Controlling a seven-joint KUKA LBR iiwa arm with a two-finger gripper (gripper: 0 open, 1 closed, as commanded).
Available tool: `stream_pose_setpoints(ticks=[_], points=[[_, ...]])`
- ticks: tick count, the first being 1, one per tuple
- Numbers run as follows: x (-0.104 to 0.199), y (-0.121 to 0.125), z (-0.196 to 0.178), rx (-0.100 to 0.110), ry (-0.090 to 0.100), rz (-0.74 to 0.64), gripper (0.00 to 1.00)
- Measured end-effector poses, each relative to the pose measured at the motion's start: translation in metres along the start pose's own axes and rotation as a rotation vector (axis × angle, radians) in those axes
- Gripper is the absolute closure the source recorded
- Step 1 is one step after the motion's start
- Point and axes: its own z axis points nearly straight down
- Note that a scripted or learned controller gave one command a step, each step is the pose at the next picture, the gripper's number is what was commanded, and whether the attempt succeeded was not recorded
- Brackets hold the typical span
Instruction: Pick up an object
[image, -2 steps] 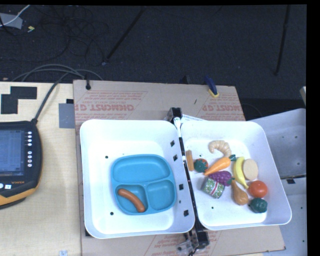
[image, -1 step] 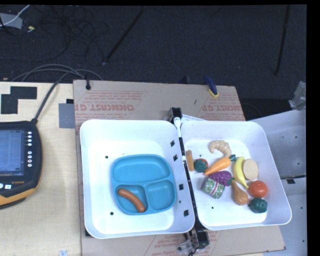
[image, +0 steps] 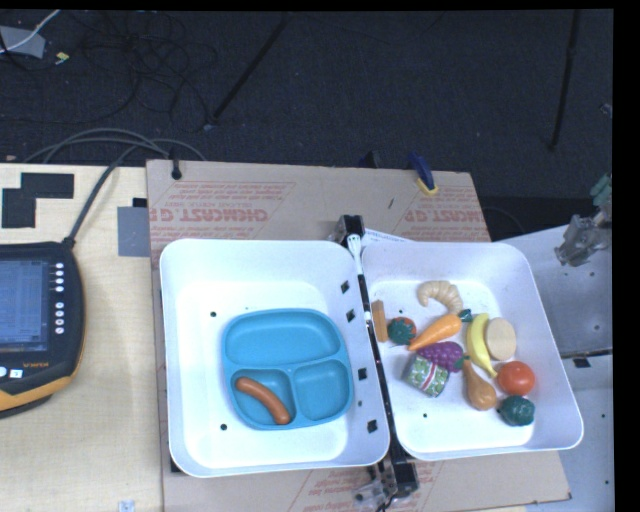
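My claw (image: 584, 240) sits off past the right bin's (image: 545, 300) far right corner, well apart from everything in it; I cannot tell whether it is wide or narrow. The right bin holds toy food in a close heap: a carrot (image: 437, 331), a banana (image: 478, 344), a tomato (image: 515, 377). In the left bin (image: 190, 350), a blue tray (image: 285, 345) carries a sausage (image: 263, 398) in its near-left compartment.

I've got one fixed cam above bench, looking down at a slant, far enough to frame both bins (image: 190, 300) w/ floor behind.
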Motion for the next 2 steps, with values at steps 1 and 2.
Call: stream_pose_setpoints(ticks=[1, 2], points=[[0.052, 0.005, -0.128, -0.021, -0.005, -0.006, 1.0], [-0.004, -0.063, -0.026, 0.002, 0.0, 0.007, 1.0]])
